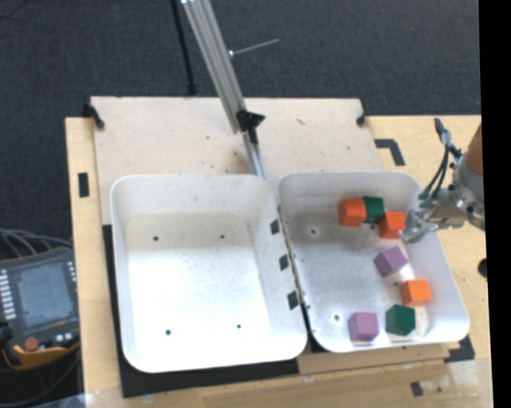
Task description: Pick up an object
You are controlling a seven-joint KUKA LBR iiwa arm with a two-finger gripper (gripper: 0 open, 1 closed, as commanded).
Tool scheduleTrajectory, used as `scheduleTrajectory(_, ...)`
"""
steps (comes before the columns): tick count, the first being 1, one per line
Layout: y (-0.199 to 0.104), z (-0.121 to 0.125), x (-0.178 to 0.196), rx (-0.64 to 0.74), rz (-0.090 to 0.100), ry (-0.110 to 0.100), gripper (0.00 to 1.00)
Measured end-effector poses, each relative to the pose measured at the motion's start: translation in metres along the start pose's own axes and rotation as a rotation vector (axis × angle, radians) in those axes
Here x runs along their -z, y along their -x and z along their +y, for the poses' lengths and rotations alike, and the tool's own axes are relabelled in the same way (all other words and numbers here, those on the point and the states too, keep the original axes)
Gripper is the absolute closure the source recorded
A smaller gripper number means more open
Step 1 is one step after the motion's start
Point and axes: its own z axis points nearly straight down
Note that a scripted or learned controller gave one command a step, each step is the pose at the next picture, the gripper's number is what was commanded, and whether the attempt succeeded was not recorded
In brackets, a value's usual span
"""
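The right bin (324,263) holds several small blocks. An orange block (352,211) and a dark green block (374,208) touch at the back. Another orange block (392,224) lies just right of them. A purple block (390,260) sits mid-bin, with a third orange block (416,291) nearer the front. A green block (400,319) and a purple block (363,326) rest by the front wall. My gripper (417,221) reaches in over the bin's right rim, right beside the second orange block.
The left bin (199,268) stands beside the right one. A slanted metal pole (226,83) rises from the back of the bench. A teach pendant (37,299) lies at the far left, off the bench.
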Motion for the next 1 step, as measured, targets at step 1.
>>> scheduleTrajectory(1, -0.0457, 0.0092, 0.0121, 0.008, 0.002, 0.001, 1.00)
